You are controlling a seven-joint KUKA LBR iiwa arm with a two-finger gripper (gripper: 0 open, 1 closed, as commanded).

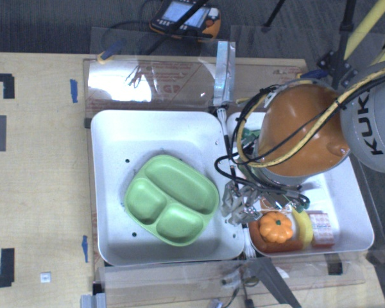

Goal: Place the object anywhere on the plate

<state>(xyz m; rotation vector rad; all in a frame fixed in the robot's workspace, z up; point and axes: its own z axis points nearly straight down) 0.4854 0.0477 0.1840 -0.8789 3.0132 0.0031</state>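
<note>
A light green plate (172,199) with three compartments lies in the left bin (115,140), nothing on it. My gripper (239,205) hangs low over the wall between the two bins, just right of the plate's right edge, under the arm's orange band (301,130). A small orange pumpkin (275,228) sits right below the gripper in the right bin (356,226), apart from it. A yellow banana (302,226) lies against the pumpkin's right side. Cables and the wrist hide much of the gripper.
A red and white packet (323,228) lies right of the banana. Something green (249,137) peeks out behind the arm at the back of the right bin. A clear plastic sheet (160,79) stands behind the left bin. Wooden bench extends to the left.
</note>
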